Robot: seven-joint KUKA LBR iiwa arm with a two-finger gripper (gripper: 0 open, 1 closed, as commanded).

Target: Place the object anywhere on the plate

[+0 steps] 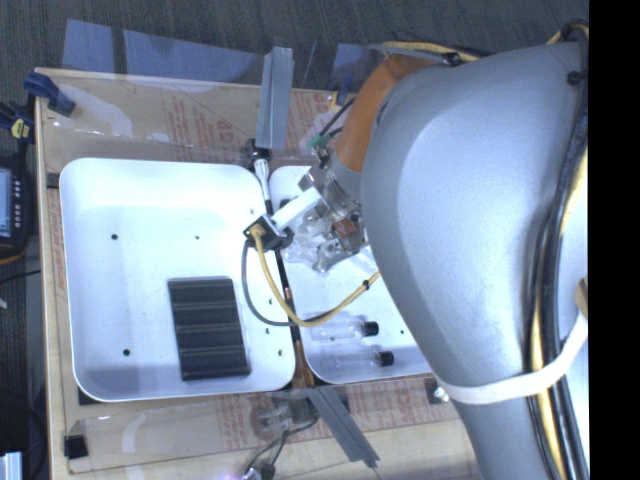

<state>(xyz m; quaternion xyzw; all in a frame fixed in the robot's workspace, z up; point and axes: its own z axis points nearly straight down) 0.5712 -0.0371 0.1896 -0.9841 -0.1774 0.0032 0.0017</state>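
A dark grey ridged rectangular plate [208,328] lies flat in the left bin [100,198], toward its front. My gripper [325,240] hangs low over the back left part of the right bin [345,373], close to the divider between the bins. The wrist and cables hide most of it. Two clear tube-like objects with black caps [350,330] lie in the right bin in front of the gripper. The arm's grey body [470,228] hides the rest of that bin.
A yellow and black cable [268,298] loops from the wrist across the divider and over the left bin's right edge. Metal brackets stand at the back [272,98] and front [340,430] of the divider.
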